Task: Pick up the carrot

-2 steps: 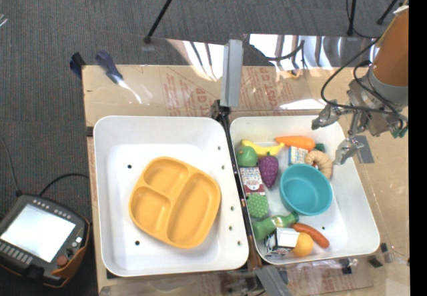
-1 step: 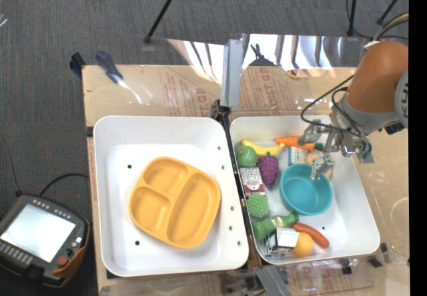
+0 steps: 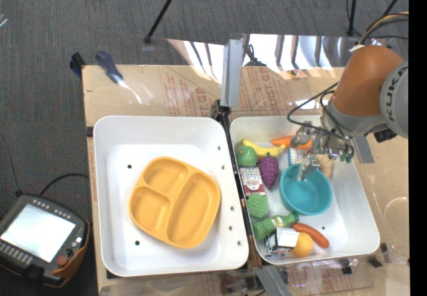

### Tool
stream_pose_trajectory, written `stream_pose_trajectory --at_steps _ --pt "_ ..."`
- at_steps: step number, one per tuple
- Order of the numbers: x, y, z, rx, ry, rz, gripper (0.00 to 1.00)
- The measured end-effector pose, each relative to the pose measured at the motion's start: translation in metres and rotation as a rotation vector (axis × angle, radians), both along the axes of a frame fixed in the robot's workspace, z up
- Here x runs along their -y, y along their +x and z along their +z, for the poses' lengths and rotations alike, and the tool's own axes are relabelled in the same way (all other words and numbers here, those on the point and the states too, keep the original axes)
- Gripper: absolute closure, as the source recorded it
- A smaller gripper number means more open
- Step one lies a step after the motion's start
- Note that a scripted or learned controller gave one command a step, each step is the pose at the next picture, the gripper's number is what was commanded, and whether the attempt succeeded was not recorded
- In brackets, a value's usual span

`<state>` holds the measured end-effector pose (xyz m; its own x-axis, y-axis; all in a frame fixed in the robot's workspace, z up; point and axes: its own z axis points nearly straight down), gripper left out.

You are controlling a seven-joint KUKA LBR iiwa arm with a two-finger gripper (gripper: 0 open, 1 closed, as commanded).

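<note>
Arm's fingers (image 3: 309,169) above teal bowl (image 3: 305,193), carrot (image 3: 311,235) near front edge

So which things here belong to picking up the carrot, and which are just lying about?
Belong to the job:
carrot
end effector
right bin

Just lying about:
yellow plate
teal bowl
banana
grapes
left bin

Orange carrot (image 3: 311,235) flat, right bin's front.
</note>
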<state>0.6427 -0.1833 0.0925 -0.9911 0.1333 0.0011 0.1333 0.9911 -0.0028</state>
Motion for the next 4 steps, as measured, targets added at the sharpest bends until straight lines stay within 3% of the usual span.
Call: stream_pose_trajectory --at_steps 1,2,3,4 --pt "0.0 0.0 -0.001 -0.005 0.016 -0.273 0.0" --pt "-0.021 -0.003 0.0 0.006 0.004 -0.54 0.0" --pt "-0.031 -0.004 0.0 0.01 -0.002 -0.577 0.0" --pt "0.033 -0.041 0.001 0.015 0.001 -0.594 0.0"
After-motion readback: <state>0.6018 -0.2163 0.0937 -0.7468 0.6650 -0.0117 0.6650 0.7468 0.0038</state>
